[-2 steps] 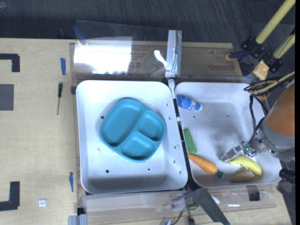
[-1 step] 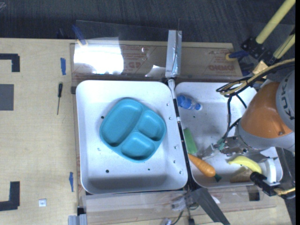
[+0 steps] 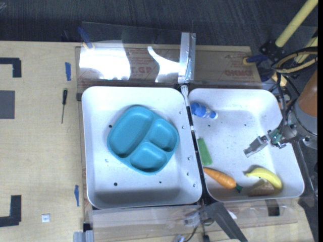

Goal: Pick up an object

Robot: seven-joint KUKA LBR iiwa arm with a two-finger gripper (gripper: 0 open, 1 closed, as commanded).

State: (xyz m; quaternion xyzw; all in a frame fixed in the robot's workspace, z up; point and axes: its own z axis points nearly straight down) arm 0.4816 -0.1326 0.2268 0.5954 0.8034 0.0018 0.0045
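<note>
The right bin [image 3: 237,97] holds several small objects. A yellow banana [image 3: 264,176] lies at its front right, partly over a brownish item [image 3: 260,187]. An orange carrot [image 3: 220,178] rests along the front edge. A green stick-shaped piece [image 3: 204,152] lies against the left wall, and a blue and white object [image 3: 202,111] sits in the back left corner. My gripper [image 3: 256,145] reaches in from the right and hovers over the right half of this bin, just above and behind the banana, with nothing visibly in it.
The left bin [image 3: 101,180] carries a blue divided plate [image 3: 143,138] in its middle. A metal divider [image 3: 186,59] and clear sheeting stand behind the bins. Cables and a yellow pole [image 3: 298,19] crowd the far right.
</note>
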